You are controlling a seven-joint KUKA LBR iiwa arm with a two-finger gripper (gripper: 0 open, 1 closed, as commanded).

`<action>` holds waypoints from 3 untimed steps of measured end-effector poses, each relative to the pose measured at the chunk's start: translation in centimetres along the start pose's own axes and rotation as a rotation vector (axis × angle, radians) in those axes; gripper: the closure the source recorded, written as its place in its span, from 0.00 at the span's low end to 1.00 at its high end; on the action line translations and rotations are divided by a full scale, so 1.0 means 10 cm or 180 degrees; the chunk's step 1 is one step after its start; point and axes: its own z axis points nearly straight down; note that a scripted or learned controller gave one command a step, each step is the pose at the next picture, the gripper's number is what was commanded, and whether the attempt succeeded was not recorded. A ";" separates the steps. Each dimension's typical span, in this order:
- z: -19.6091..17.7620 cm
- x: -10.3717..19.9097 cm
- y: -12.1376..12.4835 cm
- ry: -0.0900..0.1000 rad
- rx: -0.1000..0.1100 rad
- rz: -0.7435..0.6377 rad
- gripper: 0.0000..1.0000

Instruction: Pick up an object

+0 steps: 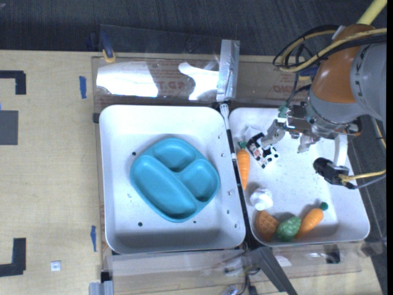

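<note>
My gripper [290,139] hangs over the back of the right bin [356,220], open, with nothing between its fingers. A small black-and-white toy [265,154] lies just left of and below it, apart from the fingertips. An orange carrot [244,166] rests along the bin's left wall. A small white object [262,197] sits near the middle left. At the front lie an orange rounded piece [266,224], a green piece [288,227] and a second carrot [311,219], close together.
The left bin [116,134] holds a blue divided plate [175,178]. The arm's orange band [334,82] and cables hang over the right bin's back right corner. A black fitting [328,169] on a cable hangs over the bin's right side.
</note>
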 end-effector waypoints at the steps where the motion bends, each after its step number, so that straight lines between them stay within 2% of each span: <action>1: 0.51 -0.06 0.35 -0.0010 0.0019 -0.0116 0.00; 2: 0.74 -0.06 0.39 0.0024 -0.0043 0.0485 0.00; 3: 0.75 -0.06 0.39 0.0024 -0.0042 0.0482 0.00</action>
